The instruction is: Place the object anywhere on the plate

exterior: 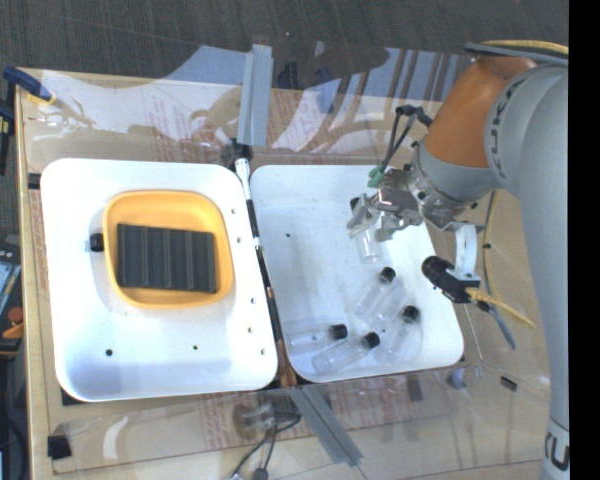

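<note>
Hand (372,220) hangs over the right bin (310,218); can't tell if it's open or closed. Clear vials (365,323) with black caps lie scattered below it. Yellow plate (165,213) sits in the left bin (70,358).

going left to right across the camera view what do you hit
left bin → yellow plate bearing a dark ribbed block → right bin → clear vials with black caps → gripper → orange-banded arm
</note>
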Available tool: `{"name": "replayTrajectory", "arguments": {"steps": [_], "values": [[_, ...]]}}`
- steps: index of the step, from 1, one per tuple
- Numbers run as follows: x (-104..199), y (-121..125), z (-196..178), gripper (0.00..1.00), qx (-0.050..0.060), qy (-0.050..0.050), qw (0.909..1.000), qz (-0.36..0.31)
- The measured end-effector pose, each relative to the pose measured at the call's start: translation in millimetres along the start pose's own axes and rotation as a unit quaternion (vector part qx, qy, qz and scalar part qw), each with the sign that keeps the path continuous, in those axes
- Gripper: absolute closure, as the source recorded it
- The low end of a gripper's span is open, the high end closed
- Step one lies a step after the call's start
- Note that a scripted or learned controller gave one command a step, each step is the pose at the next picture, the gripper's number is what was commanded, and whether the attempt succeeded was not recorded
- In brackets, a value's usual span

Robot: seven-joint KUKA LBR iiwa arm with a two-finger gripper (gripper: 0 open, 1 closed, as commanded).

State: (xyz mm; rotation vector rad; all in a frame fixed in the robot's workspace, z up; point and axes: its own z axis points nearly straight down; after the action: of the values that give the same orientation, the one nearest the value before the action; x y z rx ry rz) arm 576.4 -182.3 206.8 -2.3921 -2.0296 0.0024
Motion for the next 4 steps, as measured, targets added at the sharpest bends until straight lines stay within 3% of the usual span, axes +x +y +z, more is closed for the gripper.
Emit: {"name": "replayTrajectory", "arguments": {"steps": [1, 3, 4], "values": [[33, -37, -13, 1.0, 0.0, -0.001, 0.9959, -0.09], [138, 21, -6, 1.0, -0.002, -0.002, 0.9583, -0.286], [137, 21, -6, 0.0, -0.002, -0.002, 0.9583, -0.286]]}}
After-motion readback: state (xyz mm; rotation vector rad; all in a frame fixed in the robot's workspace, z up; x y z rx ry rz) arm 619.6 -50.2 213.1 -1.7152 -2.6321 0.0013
